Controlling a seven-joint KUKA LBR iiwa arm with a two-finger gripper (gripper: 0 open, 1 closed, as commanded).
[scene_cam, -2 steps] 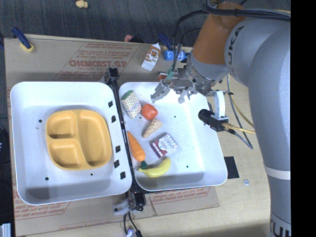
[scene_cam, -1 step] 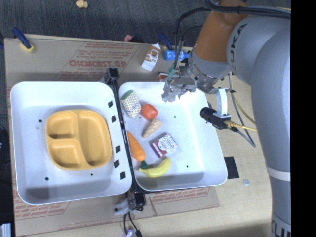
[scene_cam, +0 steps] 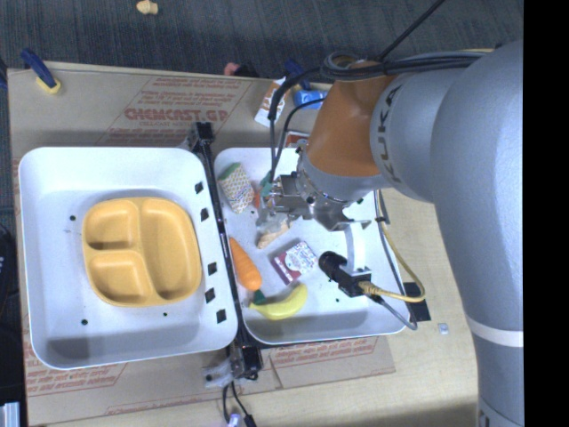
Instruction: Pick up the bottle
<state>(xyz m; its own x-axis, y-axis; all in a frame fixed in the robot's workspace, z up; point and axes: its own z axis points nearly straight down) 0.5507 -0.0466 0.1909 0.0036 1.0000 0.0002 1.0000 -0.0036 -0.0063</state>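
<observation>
You see the grey arm (scene_cam: 444, 132) reach in from the right, its orange band (scene_cam: 348, 132) above the right bin (scene_cam: 391, 323), and the hand (scene_cam: 277, 210) sits low over that bin's upper middle; whether it is wide, narrow or gripping anything you cannot tell, since the wrist hides that part. Just below the hand lies a pale, tan object (scene_cam: 269, 232) (possibly the bottle, though it is too hidden to be sure). To its left a speckled green-and-white item (scene_cam: 236, 188) rests near the bin's left wall, apart from the hand. Lower down you find an orange carrot (scene_cam: 244, 265) along the left wall, a yellow banana (scene_cam: 284, 302) just beneath it, and a dark red packet (scene_cam: 295, 261) between them and the arm's black fitting (scene_cam: 342, 274). The left bin (scene_cam: 53, 327) holds a yellow divided tray (scene_cam: 140, 249). Both bins sit on the counter (scene_cam: 427, 372).
</observation>
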